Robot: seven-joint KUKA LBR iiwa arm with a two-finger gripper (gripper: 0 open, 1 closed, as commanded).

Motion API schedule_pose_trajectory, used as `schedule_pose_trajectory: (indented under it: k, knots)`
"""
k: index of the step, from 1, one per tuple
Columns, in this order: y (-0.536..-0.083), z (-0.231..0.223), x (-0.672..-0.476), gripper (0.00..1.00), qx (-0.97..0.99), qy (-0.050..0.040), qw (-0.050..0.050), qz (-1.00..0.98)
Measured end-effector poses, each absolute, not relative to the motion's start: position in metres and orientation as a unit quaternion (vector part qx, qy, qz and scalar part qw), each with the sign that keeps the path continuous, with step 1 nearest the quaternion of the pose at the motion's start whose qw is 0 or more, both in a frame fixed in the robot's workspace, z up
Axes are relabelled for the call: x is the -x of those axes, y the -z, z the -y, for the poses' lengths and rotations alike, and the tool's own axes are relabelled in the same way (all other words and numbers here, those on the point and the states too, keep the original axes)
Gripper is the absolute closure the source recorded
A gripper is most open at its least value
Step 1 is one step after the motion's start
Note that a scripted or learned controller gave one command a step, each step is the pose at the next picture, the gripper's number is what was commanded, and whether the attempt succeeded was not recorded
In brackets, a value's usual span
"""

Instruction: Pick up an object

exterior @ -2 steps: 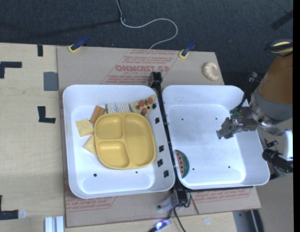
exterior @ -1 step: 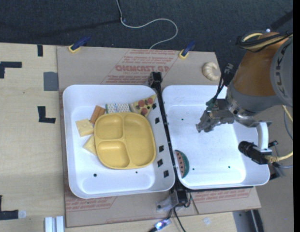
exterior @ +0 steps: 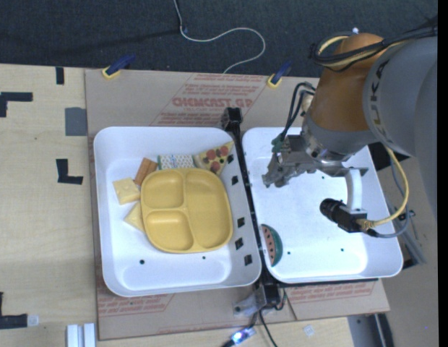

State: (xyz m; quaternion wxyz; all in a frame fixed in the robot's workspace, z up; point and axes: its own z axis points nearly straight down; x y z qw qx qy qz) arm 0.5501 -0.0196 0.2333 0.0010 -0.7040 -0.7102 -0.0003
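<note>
The gripper, whose opening cannot be told, is seen above the right bin, well apart from the watermelon slice at that bin's near-left edge.

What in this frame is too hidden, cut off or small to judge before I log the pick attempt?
- Gripper, camera view: too small and dark to tell how it is set or whether it holds anything.
- Items behind the yellow divided plate in the left bin: partly covered by the plate, too small to identify.
- Watermelon slice in the right bin: partly hidden by the bin's wall.
</note>
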Motion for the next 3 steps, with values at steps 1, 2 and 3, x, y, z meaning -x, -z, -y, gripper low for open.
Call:
schedule_pose_trajectory:
  k: [1, 2, 3]
  knots:
    - [-0.237, -0.032, -0.574, 1.00, 0.705, 0.0002, 0.001, 0.709]
    - [-0.235, -0.080, -0.590, 1.00, 0.705, 0.0000, 0.001, 0.709]
    - [-0.215, -0.082, -0.596, 1.00, 0.706, -0.0018, 0.000, 0.708]
